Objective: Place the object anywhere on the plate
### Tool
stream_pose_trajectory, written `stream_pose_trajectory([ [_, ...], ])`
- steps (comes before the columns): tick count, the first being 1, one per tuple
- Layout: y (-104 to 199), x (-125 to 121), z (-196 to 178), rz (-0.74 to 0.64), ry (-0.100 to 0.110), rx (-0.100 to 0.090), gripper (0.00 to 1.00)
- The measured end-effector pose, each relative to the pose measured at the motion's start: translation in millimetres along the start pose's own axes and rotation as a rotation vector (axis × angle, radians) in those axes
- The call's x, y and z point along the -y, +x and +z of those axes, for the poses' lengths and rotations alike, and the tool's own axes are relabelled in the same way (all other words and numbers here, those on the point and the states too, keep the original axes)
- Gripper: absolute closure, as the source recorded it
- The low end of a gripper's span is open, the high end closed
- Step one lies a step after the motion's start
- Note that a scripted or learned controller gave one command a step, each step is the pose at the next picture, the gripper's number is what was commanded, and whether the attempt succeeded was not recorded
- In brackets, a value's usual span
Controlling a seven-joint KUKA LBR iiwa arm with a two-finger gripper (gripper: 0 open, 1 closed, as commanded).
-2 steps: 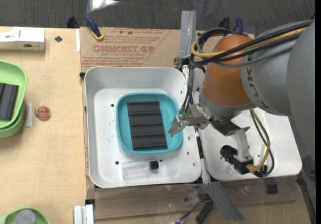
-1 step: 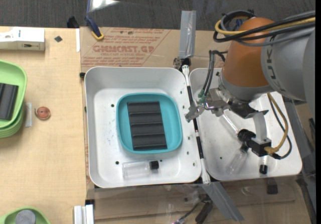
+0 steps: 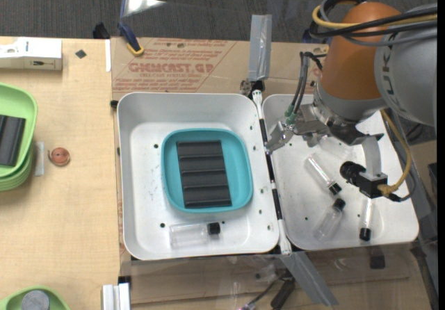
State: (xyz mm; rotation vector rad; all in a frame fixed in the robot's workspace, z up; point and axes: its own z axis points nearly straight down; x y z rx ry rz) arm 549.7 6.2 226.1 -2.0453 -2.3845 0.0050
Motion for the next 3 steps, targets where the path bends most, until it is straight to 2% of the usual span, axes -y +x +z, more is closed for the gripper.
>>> stream_pose_trajectory([
  [1, -45.0, -26.6, -214.6, -0.006, 0.0, 0.0, 0.0],
  [2, -145.0, -24.9, -213.5, 0.171, 0.001, 0.0, 0.0],
  [3, -213.8, -46.9, -213.6, 0.369, 0.001, 0.0, 0.0],
])
